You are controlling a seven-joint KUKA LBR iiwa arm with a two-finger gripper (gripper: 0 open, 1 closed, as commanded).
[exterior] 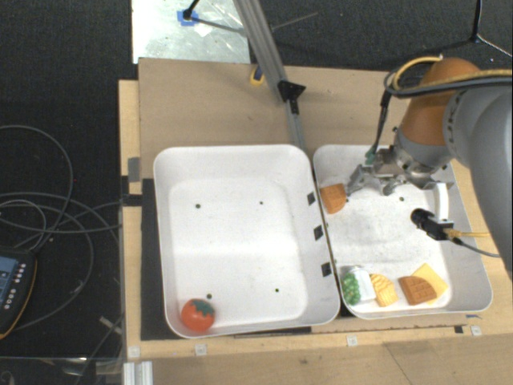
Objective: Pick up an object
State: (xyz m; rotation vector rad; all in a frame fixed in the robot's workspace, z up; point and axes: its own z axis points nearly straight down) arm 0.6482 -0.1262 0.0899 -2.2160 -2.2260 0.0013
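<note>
My gripper (370, 188) hangs over the back of the right bin (473, 291), with the grey arm and its orange band coming in from the right. Its fingers stand spread apart with nothing between them, so it is open. An orange-brown block (333, 197) lies just left of the gripper, against the bin's left wall and apart from the fingers. At the bin's front lie a green-and-white piece (353, 285), a yellow wedge (385, 289), a brown waffle-like piece (416, 289) and a yellow slice (432, 276). A red tomato (197, 314) sits in the front left corner of the left bin (232, 163).
A black cylinder (426, 222) with a cable sticks out over the right bin, just right of its middle. A grey pole (268, 50) slants down to the back edge between the bins. Black clips (317, 231) line the shared wall.
</note>
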